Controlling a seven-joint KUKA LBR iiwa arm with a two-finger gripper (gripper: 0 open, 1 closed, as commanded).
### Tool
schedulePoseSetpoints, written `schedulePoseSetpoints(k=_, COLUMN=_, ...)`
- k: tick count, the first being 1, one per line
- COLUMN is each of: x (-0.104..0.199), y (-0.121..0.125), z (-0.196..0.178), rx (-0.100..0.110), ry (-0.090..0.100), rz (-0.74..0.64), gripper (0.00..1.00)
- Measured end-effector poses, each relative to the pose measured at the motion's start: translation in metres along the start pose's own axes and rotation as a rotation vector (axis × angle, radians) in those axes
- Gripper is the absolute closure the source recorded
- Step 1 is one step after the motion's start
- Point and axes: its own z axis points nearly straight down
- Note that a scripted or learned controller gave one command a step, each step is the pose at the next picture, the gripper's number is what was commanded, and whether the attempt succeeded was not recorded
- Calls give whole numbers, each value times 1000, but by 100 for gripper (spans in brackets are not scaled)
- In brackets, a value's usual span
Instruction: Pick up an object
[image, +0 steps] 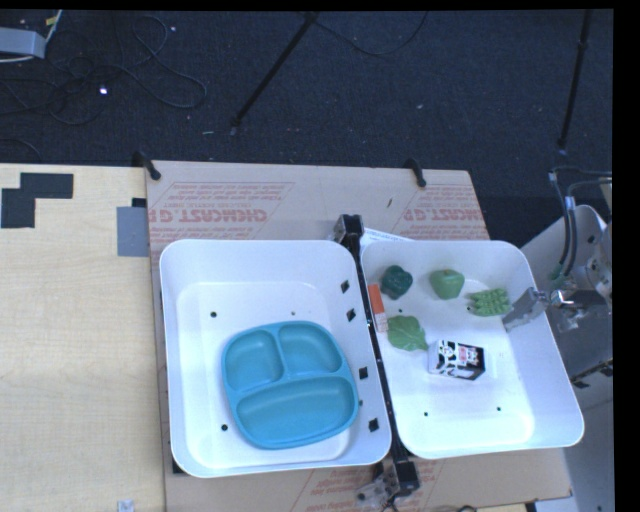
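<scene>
The right bin (500, 420) holds several small objects. A dark green lump (397, 281) and a light green lump (447, 284) lie near its far wall. A green ridged piece (489, 301) lies at the right, and a green leafy piece (406, 333) sits near the divider. A black and white carton (458, 359) rests at the middle. My gripper (527, 307) hangs at the bin's right rim, just right of the ridged piece, with nothing seen in it. Most of the arm (590, 265) is cut off by the frame's right side.
The left bin (200, 270) holds a blue divided plate (288, 384). A thin orange strip (376, 303) lies along the divider between the bins. Both bins stand on a cardboard sheet (270, 205) on a light wooden bench (70, 350).
</scene>
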Motion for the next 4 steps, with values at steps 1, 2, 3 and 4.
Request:
schedulePoseSetpoints(k=1, x=2, y=1, z=64, rx=6, ry=3, rz=0, gripper=0)
schedulePoseSetpoints(k=2, x=2, y=1, z=108, rx=6, ry=3, rz=0, gripper=0)
schedulePoseSetpoints(k=3, x=1, y=6, z=136, rx=-13, ry=-1, rz=-3, gripper=0)
schedulePoseSetpoints(k=4, x=3, y=7, z=128, rx=-15, ry=5, rz=0, gripper=100)
